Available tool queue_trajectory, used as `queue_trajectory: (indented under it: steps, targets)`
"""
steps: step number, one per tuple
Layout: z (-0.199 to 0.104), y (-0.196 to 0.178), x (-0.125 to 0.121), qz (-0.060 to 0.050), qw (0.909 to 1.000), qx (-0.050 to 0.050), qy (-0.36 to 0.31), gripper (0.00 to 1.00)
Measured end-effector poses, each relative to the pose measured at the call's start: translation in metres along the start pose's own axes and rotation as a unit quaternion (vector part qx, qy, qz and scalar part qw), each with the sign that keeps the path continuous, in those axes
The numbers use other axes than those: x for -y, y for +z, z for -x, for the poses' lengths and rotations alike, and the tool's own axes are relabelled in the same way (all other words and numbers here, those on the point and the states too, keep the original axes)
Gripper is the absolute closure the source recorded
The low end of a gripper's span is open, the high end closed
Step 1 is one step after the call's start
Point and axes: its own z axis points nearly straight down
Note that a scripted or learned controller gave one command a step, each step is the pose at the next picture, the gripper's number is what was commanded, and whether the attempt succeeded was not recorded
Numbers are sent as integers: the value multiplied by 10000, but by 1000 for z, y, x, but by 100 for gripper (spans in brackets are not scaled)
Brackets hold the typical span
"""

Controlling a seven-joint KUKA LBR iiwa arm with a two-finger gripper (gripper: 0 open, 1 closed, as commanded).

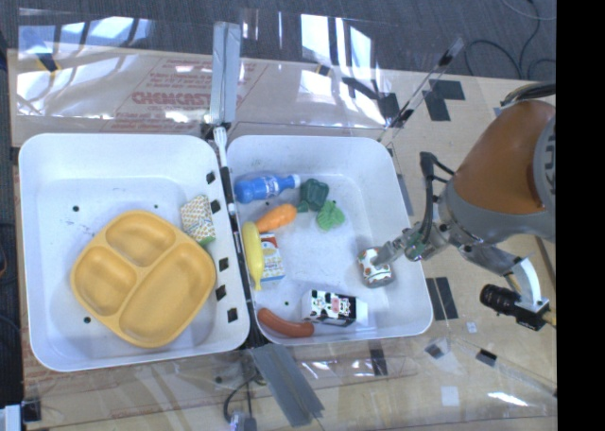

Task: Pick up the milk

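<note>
The milk (pixel 333 307) is a small carton with black and white cow patches. It lies on its side near the front wall of the right bin (pixel 408 195). My gripper (pixel 375 267) hangs low inside that bin by its right wall, a little above and to the right of the milk in the view, apart from it. The grey arm with the orange band (pixel 506 169) reaches in from the right over the bin's rim.
A brown sausage (pixel 284 324) lies just left of the milk. A banana (pixel 252 253), small juice box (pixel 270 257), carrot (pixel 275 218), blue bottle (pixel 265 187) and green vegetables (pixel 319 202) fill the bin's left and back. The left bin (pixel 57 193) holds a yellow divided plate (pixel 142 276) and a patterned packet (pixel 197 218).
</note>
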Motion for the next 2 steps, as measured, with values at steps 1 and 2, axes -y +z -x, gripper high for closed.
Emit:
queue_trajectory:
  steps: [1,2]
  targets:
    - [-36,-2,-14,7,9937,20,-1124,100]
    - [-109,-12,-43,-4,9741,24,-2261,100]
